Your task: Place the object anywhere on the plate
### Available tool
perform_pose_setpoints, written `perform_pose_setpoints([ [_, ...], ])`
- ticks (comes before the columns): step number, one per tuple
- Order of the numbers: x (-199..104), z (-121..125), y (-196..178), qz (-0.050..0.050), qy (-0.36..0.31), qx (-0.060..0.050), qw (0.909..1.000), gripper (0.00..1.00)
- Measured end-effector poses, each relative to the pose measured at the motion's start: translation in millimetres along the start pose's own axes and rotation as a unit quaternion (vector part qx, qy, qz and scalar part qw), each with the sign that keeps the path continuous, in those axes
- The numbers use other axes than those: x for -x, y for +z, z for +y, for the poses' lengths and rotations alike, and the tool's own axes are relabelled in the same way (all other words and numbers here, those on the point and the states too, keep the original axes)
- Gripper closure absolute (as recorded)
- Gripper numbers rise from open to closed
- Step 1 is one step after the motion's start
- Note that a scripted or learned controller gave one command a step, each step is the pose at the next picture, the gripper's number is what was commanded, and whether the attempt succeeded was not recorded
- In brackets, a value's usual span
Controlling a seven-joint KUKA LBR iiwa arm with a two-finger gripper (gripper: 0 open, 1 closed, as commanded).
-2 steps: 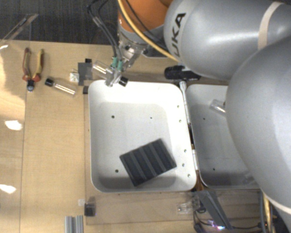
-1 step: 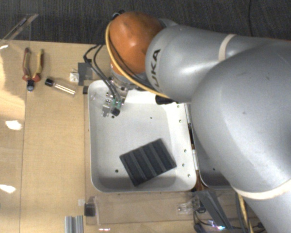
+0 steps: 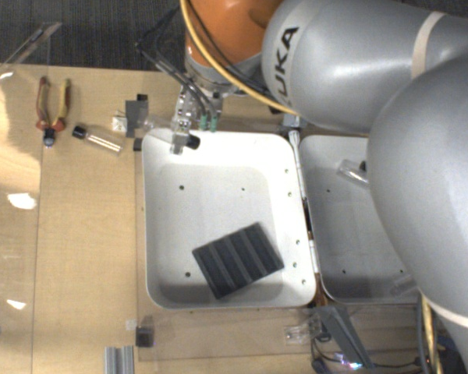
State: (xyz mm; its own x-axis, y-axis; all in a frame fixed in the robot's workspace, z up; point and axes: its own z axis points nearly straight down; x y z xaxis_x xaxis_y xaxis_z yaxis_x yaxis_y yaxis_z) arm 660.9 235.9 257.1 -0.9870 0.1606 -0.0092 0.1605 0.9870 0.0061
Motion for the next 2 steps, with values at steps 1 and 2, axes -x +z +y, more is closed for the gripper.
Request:
perform_pose_setpoints([
  [1, 1, 2, -12, -0.003, 0.000, 0.003, 1.0000, 1.00],
  [2, 2, 3, -24, -0.006, 0.000, 0.006, 1.0000, 1.00],
])
